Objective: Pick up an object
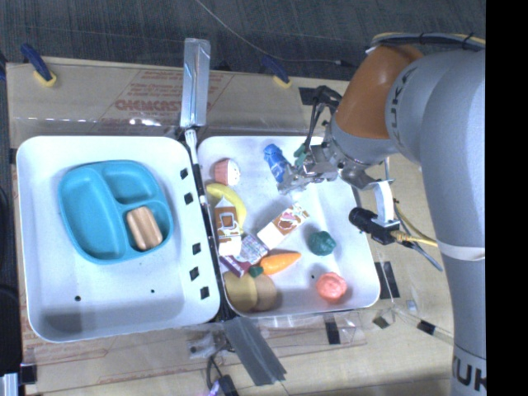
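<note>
My gripper (300, 173) hangs low over the back of the right bin (356, 264), just right of a blue bottle (275, 162). I see nothing held in it. Below it lie a white and red carton (283, 223) and a dark green lump (322, 242). Along the bin's left side sit a pink and white ball (225, 171), a banana (228, 196) and a small brown box (224, 219). Near the front are a carrot (279, 262), a red round fruit (332, 286) and a potato (250, 292).
The left bin (49, 295) holds a blue divided plate (95, 209) with a brown bun (144, 227) in one compartment. A metal bar (195, 81) stands at the back, above the divider between the bins. Cables and a black connector (371, 223) hang off the arm over the right bin's right rim.
</note>
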Controlling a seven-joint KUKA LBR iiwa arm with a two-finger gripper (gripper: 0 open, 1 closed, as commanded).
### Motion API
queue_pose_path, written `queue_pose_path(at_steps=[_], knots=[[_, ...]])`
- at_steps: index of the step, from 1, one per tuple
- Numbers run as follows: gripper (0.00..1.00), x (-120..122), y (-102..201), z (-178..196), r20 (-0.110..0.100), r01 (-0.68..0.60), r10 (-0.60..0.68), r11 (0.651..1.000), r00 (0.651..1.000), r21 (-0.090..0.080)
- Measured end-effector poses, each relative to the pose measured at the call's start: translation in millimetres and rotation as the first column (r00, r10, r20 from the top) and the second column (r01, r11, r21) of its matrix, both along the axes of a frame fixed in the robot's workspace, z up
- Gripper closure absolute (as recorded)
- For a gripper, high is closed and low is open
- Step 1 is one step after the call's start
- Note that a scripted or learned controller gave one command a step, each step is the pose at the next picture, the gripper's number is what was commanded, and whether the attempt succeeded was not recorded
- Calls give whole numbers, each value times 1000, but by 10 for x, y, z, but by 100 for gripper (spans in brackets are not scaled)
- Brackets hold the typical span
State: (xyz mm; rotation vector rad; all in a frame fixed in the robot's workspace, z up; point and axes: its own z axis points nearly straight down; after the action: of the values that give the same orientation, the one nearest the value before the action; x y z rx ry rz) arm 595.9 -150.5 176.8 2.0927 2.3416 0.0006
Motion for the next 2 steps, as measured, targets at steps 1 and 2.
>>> queue_pose_path(at_steps=[1, 2], knots=[[100, -168, -68, -307, -6, 92, -92, 996, 996, 1], [0, -164, -68, -301, -5, 92, -92, 996, 996, 1]])
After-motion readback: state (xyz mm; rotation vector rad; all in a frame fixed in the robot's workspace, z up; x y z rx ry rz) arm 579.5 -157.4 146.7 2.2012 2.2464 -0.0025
